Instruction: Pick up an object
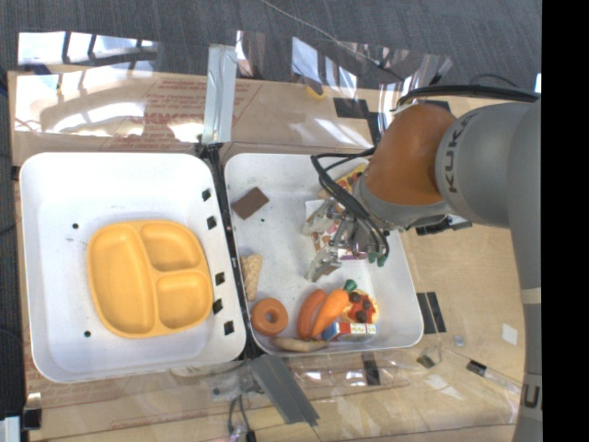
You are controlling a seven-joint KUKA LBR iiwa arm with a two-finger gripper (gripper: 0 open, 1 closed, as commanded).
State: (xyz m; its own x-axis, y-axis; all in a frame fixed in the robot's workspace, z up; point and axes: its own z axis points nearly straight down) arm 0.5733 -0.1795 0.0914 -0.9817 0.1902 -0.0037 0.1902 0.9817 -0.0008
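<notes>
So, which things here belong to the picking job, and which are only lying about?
Job:
- gripper, low in the right bin
- brown square
- donut
- carrot
- beige cracker
- long tan piece

Lying about:
- yellow divided tray in the left bin

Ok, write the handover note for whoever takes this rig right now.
Hand: low in the right bin, over a crumpled wrapper; grip state unclear.
Right bin things: brown block, donut, carrot, cracker, toy pile.
Left bin: yellow divided tray.
Done: arm has reached the right bin.
Left: nothing visibly lifted; grasp and raise one thing.
</notes>
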